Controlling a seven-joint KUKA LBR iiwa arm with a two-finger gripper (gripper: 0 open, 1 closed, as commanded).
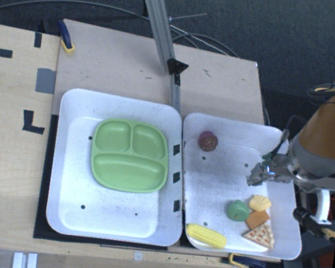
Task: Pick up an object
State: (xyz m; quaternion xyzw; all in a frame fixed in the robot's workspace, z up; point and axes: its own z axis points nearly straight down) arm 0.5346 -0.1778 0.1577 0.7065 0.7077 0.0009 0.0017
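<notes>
Green plate (130,156); yellow corn (206,235); maroon ball (208,141).

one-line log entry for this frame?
phase: approach | hand: over right bin, holding nothing | nearest: yellow shell piece | green tray: left bin

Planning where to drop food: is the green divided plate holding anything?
Empty: the green plate shows three bare compartments; the toy food lies in the right bin.
</notes>
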